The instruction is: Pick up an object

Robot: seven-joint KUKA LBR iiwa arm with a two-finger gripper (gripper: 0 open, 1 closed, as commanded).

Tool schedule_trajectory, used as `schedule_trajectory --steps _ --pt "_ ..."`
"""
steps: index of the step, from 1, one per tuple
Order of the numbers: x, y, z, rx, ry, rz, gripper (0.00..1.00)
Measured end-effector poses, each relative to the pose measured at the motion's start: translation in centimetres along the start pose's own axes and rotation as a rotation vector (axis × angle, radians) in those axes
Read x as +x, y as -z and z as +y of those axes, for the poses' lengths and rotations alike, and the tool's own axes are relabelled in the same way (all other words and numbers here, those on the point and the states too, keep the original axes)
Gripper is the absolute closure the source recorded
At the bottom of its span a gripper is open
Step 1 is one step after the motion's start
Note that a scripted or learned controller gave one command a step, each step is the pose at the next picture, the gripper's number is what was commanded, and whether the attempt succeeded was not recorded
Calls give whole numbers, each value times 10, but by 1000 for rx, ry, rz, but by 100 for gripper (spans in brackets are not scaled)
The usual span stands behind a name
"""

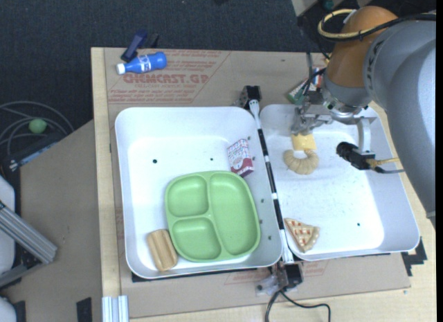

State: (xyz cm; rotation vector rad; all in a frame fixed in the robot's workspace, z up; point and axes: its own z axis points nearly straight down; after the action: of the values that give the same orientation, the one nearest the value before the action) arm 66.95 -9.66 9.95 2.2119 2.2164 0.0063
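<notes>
Camera view is showing the claw (303, 127) hanging low over the right bin (387, 210). I cannot tell whether it is open or closed. A yellow piece (303, 142) is sitting directly under it, touching a pale pastry ring (302, 163) just beyond.

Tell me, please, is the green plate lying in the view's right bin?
No, the green plate rests in the view's left bin, near a red-and-white packet.

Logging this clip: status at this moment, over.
Gripper low over right bin, at small yellow piece; hold unconfirmed. Tan pastry right beside it. Waffle wedge well apart.
</notes>
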Motion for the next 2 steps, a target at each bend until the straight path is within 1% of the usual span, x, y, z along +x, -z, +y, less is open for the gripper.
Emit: schedule_trajectory --steps 1,2 --pt "0 -2 -1 4 0 0 0" --pt "4 -15 -12 12 -3 5 0"
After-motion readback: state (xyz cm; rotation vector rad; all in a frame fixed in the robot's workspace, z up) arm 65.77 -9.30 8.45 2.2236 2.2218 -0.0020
